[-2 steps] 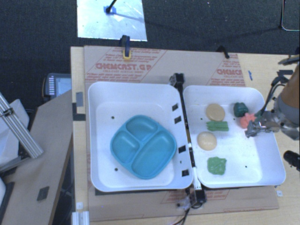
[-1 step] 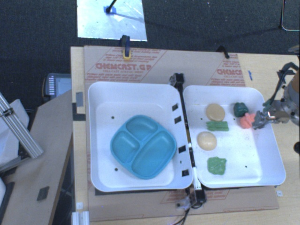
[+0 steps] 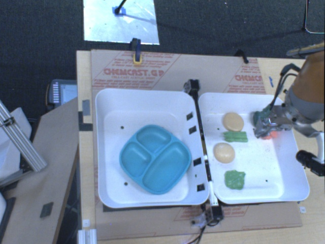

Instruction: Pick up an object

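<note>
The right bin (image 3: 292,187) holds several small food toys. A tan round piece (image 3: 233,121) lies at the back, with a flat green strip (image 3: 235,136) just in front of it. A second tan round piece (image 3: 224,152) sits nearer the middle, and a lumpy green piece (image 3: 234,179) lies at the front. My gripper (image 3: 262,127) hangs low over the bin's back right part, to the right of the green strip. A small red-orange object (image 3: 274,133) peeks out right beside the gripper, partly hidden by it.
The left bin (image 3: 109,111) carries a blue divided plate (image 3: 155,158). A black divider with clips (image 3: 199,136) runs between the bins. The arm's grey body and orange band (image 3: 307,93) overhang the right bin's right wall.
</note>
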Action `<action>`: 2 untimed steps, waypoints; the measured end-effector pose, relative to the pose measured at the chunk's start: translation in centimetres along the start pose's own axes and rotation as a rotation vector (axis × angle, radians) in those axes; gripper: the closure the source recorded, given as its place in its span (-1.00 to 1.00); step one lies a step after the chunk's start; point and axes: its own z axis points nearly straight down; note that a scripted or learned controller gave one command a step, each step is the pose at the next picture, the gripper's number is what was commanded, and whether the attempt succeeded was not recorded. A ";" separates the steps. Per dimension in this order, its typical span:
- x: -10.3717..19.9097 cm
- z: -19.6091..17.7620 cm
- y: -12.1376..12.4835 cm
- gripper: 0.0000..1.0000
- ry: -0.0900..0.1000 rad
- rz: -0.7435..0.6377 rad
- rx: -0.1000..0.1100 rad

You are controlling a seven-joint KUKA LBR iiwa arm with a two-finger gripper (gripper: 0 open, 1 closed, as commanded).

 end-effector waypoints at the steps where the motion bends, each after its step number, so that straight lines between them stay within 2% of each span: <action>1: 5.3 1.1 1.8 1.00 0.000 -0.001 0.000; 2: 11.0 1.0 2.6 1.00 0.000 0.001 0.000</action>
